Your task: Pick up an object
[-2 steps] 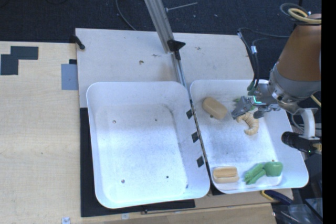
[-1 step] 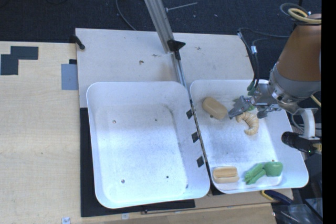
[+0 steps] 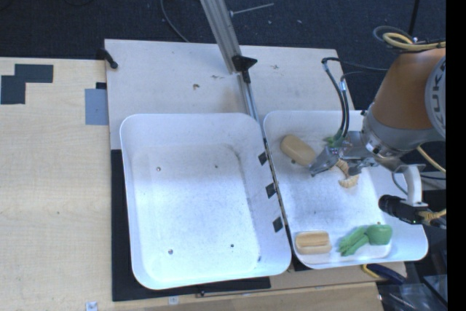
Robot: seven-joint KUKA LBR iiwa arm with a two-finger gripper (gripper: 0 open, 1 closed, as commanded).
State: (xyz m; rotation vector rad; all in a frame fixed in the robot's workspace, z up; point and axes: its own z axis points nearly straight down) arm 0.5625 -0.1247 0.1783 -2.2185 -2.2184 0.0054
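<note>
Your tool (image 3: pixel 325 162), grip unreadable, hovers at the tan block's (image 3: pixel 298 150) four o'clock; centre over it, then descend.

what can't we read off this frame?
- End effector state: in the camera view its fingers are small and dark against clutter, so open or shut is unclear.
- Tan piece under the wrist: partly covered by the arm; identity and any contact unclear.
- Green object: too small to identify.
- Arm: cut off at the right edge.
</note>
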